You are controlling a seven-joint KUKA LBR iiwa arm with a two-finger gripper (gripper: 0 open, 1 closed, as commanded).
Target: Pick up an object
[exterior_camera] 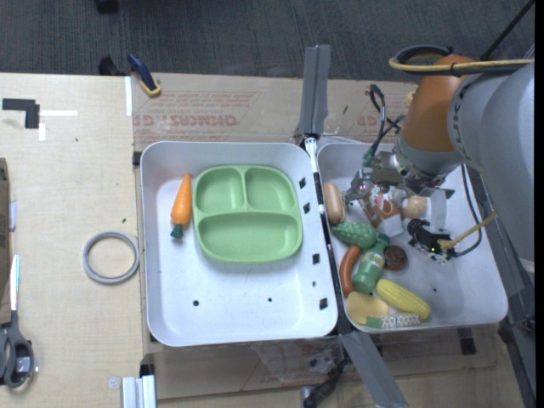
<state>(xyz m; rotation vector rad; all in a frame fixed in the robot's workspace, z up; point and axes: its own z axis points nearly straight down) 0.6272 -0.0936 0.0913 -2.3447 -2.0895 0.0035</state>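
The right bin (480, 291) holds a heap of toy food: a hot dog (333, 202), a bumpy green vegetable (355, 233), a green bottle (370, 269), a corn cob (402, 297), a red sausage (347, 267) and a brown disc (396, 258). My gripper (380, 199) reaches down from the orange-banded wrist (433, 100) into the back of this bin. It sits low over a red-and-white item (388, 208), just right of the hot dog. The gripper body and cables hide what lies under it.
The left bin (157, 262) carries a green divided plate (248, 213) and a toy carrot (181, 202) beside it. On the bench to the left lie a grey ring (110, 256) and scissors (15, 347). A metal divider (314, 92) stands between the bins.
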